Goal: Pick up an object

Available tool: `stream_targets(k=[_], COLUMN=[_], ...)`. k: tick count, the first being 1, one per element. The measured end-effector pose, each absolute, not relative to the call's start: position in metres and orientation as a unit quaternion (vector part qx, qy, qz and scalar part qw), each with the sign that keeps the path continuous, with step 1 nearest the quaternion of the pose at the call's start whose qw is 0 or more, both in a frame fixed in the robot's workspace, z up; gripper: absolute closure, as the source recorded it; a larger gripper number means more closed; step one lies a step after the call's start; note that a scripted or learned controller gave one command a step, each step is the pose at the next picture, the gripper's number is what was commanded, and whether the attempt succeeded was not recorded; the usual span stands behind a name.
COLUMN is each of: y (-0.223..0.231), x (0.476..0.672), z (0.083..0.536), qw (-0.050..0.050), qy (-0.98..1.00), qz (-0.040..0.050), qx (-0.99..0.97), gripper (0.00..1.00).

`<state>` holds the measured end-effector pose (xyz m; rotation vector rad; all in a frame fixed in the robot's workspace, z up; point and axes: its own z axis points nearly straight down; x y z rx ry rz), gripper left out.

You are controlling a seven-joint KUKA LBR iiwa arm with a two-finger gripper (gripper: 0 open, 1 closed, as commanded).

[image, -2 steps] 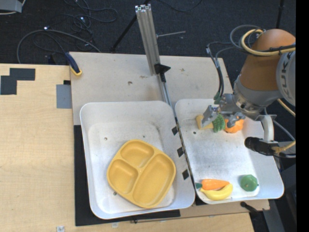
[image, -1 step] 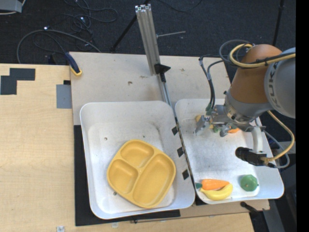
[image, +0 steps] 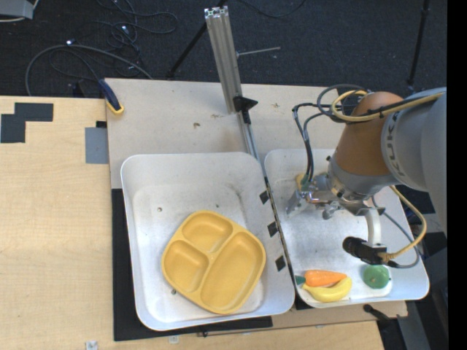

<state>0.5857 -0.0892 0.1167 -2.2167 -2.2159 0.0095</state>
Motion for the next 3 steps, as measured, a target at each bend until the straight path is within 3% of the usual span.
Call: stream_targets(k=[1,2,3], y=[-0.090,-0.088,-0.093], x=[0.589,0.591,0.586], z=[0.094,0.105,0.149], qw=[0.000,-0.001,0.000], qy=[-0.707,-0.706,-0.705], qz=[-0.0013,-0.0052,0.0000], qx=[-0.707,-0.708,-0.709], gripper=[0.00,1.00,1.00])
